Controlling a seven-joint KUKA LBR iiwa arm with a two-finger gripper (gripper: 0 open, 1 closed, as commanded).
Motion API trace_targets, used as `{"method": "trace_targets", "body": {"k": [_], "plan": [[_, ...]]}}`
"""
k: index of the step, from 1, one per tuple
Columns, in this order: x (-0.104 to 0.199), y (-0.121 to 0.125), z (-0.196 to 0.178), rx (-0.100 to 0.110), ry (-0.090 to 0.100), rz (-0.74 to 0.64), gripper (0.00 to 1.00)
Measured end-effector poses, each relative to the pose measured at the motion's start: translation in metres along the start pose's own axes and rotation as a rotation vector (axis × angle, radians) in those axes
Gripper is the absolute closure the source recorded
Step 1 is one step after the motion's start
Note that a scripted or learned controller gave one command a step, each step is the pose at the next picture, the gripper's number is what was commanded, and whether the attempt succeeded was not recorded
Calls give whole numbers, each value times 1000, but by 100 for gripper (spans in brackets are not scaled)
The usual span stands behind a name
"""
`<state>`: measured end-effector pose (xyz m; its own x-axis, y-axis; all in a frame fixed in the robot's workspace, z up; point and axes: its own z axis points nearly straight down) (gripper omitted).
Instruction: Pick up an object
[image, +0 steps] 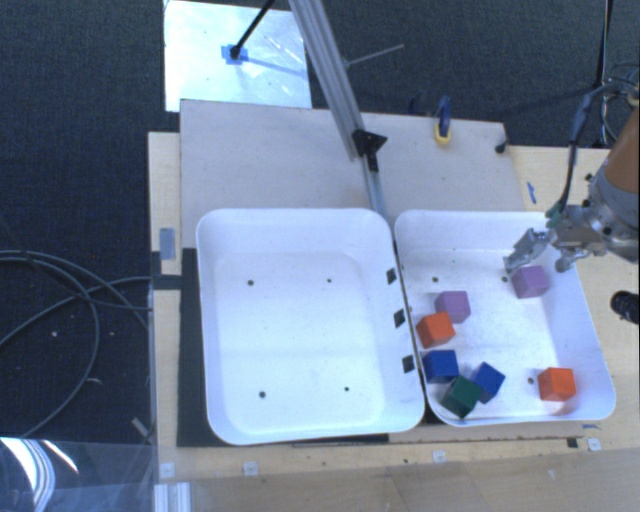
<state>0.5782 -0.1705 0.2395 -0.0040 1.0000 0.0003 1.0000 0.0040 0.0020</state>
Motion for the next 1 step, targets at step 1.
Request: {"method": "trace_targets", "body": {"k": [1], "plan": [[42, -51, -20, 1, 2, -5, 0]]}}
